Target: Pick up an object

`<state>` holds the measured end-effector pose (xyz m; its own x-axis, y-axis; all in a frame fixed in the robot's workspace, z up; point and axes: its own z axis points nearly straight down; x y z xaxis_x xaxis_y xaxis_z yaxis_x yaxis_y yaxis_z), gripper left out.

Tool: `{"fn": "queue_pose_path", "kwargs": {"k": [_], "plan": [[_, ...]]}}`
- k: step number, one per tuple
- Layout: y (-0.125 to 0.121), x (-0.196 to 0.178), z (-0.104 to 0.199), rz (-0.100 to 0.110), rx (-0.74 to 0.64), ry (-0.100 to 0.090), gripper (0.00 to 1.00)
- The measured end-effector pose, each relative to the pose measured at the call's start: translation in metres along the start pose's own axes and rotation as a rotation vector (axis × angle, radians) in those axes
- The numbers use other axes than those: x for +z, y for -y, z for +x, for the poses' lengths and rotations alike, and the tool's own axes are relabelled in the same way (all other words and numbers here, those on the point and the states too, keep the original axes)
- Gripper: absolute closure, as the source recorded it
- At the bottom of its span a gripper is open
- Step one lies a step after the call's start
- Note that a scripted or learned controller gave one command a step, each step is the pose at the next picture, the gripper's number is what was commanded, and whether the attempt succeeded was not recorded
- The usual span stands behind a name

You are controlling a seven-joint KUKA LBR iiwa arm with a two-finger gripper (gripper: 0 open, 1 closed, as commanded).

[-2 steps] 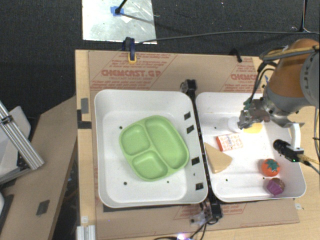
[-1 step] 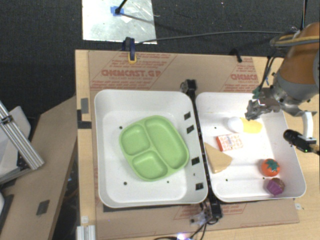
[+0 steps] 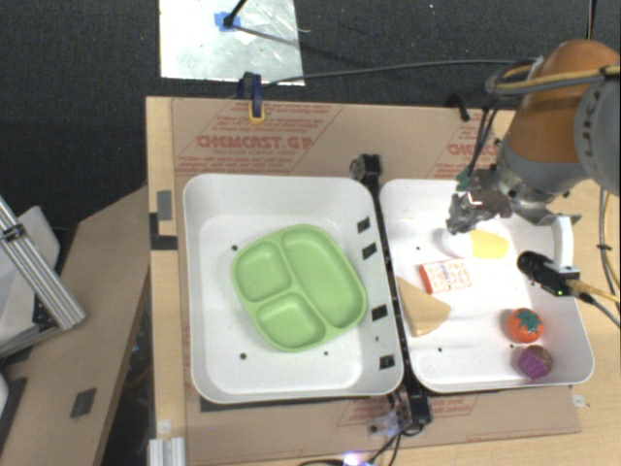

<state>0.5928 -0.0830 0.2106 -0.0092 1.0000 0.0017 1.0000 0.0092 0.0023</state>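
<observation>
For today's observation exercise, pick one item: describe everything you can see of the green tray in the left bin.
The green tray is a pale green, plastic-looking dish with rounded corners and three compartments: one long and two smaller. It lies flat, turned at a slant, about the middle of the left bin, resting on the bin's white floor. Its compartments look bare, and nothing else touches it.

Grey arm (image 3: 572, 115) reaching in from right (orange band above wrist), gripper (image 3: 464, 217) pointing down

Bright, even light — slightly soft focus
</observation>
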Motion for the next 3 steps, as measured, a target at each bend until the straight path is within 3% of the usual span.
{"fn": "queue_pose_path", "kwargs": {"k": [2, 3], "plan": [[0.034, -0.001, 0.096, 0.003, 0.0, -0.001, 1.0], [0.034, -0.006, 0.146, 0.001, -0.001, -0.001, 1.0]]}}
